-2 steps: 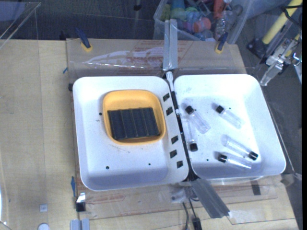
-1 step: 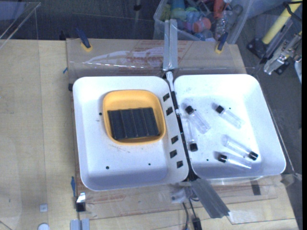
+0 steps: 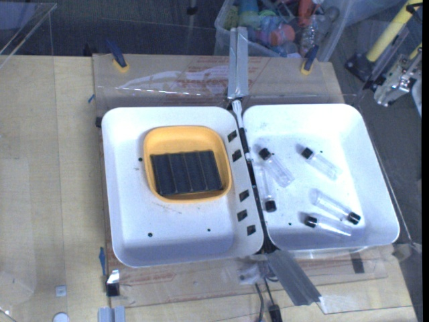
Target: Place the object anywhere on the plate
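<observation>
Clear vials lie scattered in the bin right of the yellow plate, well apart from it. Whether my pincer is spread or pressed together, I cannot tell.

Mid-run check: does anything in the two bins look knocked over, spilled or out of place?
Nothing looks spilled or broken. The yellow plate sits flat in the left bin, with a dark ridged insert. In the right bin, the clear black-capped vials all lie on their sides, scattered at different angles.

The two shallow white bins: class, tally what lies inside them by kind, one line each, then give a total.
Clear plastic vials with black caps, right bin: 5
Yellow square plate with dark ridged insert, left bin: 1
Total: 6
</observation>
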`<state>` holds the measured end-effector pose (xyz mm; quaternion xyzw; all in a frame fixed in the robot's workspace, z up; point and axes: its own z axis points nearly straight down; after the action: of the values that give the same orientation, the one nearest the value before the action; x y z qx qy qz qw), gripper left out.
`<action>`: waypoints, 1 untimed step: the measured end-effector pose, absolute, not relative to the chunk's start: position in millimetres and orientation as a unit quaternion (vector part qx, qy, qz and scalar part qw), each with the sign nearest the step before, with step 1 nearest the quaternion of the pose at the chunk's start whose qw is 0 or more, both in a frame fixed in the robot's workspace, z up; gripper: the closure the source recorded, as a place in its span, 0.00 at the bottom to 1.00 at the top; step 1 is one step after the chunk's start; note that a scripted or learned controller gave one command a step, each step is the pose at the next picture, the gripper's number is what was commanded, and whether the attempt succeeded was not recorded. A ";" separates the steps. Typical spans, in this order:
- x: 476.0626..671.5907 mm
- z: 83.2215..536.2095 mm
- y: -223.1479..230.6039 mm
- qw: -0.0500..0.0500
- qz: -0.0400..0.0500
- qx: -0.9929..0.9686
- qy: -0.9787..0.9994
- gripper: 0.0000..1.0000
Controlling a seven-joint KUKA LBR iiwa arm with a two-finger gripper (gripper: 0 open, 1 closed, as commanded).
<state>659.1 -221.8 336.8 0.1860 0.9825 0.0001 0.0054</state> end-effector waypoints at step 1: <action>657.8 361.8 -221.6 0.006 0.000 0.067 0.998 1.00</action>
<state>657.8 -221.6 361.8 0.0666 0.9978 -0.0002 0.0057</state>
